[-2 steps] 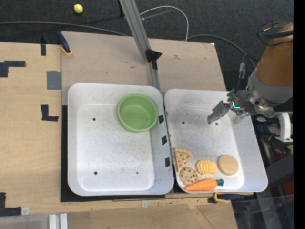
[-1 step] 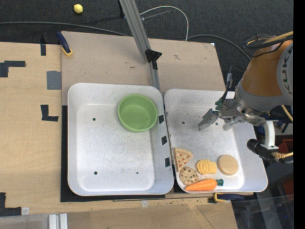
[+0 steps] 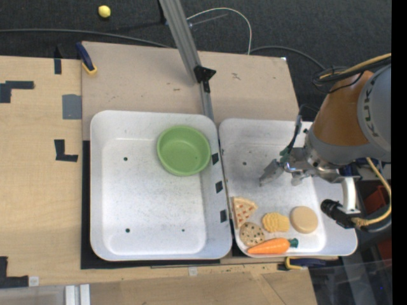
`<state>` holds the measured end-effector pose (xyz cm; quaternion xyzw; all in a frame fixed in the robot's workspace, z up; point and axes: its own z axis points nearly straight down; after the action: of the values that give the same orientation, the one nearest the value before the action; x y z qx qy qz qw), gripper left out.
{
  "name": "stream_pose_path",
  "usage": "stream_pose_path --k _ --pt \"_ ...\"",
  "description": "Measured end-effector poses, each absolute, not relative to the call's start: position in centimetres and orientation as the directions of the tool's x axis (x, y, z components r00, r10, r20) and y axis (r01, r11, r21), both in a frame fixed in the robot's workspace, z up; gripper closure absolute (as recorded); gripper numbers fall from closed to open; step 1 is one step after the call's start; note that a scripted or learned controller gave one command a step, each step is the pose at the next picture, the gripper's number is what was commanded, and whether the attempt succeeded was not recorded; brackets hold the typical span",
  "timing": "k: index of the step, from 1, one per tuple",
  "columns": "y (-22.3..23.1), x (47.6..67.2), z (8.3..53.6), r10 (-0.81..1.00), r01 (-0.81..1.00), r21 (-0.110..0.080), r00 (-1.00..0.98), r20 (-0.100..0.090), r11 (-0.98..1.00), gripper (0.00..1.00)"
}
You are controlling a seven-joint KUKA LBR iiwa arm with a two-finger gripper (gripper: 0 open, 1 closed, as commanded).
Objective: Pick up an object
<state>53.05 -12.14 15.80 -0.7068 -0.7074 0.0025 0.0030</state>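
along the lower edge of the right bin (image 3: 254, 138) lies a row of toy food: a carrot (image 3: 270, 246) nearest the frame's bottom, its long axis running left to right with the green tip at its right end, and just above it a chocolate-chip cookie (image 3: 252, 233), a pizza slice (image 3: 242, 210), a ridged yellow cracker (image 3: 276, 222) and a plain round biscuit (image 3: 304, 219). any of these could serve as the object to pick; none is lifted yet.

the jaws (image 3: 283, 172) sit above that row in the frame, over bare bin floor in the middle of the right bin. the food lies below them in the picture, the cracker and biscuit closest, the carrot farthest toward the lower edge. so the coming move would, by my reading, need a shift toward the bottom of the frame before any descent. the two fingers are spread apart, one pointing lower left, the other lower right, released and with nothing between them; whether the tips touch the bin floor i cannot tell.

farther up and left, the left bin (image 3: 108, 170) holds a green bowl (image 3: 184, 150) near its upper right corner, well apart from the jaws.
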Motion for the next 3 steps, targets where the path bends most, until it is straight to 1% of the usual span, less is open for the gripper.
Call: stream_pose_path --k 1,2,3 --pt "-12.1 53.6 11.1 1.000 1.000 -0.007 -0.002 0.001 0.002 0.00" --pt "-12.1 53.7 12.4 1.000 1.000 -0.004 -0.003 0.001 0.003 1.00" --pt "-12.0 54.6 18.2 1.000 1.000 0.003 -0.002 -0.001 0.002 1.00"
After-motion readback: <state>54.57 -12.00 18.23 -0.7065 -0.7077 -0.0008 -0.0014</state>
